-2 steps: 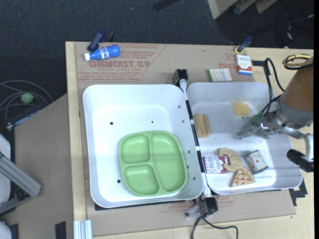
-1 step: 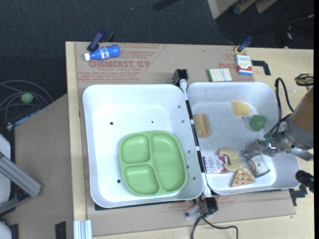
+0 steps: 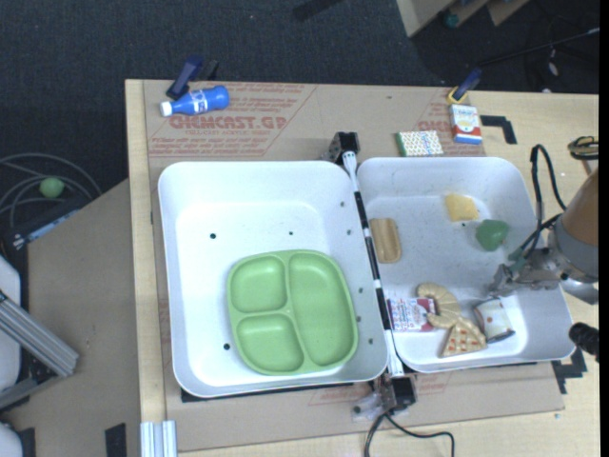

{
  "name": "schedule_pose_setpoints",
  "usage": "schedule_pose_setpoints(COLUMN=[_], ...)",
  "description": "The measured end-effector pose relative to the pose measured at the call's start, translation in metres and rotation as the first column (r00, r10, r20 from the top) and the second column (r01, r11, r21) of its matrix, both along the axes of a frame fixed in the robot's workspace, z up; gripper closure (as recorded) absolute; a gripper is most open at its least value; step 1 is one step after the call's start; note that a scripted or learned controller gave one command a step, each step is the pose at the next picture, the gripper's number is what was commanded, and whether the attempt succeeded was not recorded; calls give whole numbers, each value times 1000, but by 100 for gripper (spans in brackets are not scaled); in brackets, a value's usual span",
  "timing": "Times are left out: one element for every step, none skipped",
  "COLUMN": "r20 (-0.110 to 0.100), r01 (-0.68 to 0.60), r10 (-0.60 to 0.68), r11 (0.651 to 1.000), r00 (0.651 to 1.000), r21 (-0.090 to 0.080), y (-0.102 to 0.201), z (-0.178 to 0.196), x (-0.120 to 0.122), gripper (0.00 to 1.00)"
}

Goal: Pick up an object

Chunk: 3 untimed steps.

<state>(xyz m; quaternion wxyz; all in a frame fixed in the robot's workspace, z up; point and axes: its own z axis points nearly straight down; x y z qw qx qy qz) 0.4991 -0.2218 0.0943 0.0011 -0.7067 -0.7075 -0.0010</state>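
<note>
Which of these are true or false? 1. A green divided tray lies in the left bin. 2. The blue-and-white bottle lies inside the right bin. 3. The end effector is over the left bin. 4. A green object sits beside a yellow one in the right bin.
1. The green divided tray lies in the left bin. True.
2. The blue-and-white bottle lies inside the right bin. False: it lies on the bench beyond the left bin.
3. The end effector is over the left bin. False: it is over the right bin, near its right side.
4. The green object sits beside the yellow object in the right bin. True.
</note>
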Motion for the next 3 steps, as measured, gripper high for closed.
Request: schedule_pose_setpoints(r20=[1, 0, -3], r01=[-1, 1, -1], r10=[1, -1, 1], r11=[1000, 1000, 1000], r00=[1000, 1000, 1000], r21=[-2, -3, -1], y=[73, 72, 132], z=[36, 35, 20], x=[5, 5, -1], gripper=[100, 0, 0])
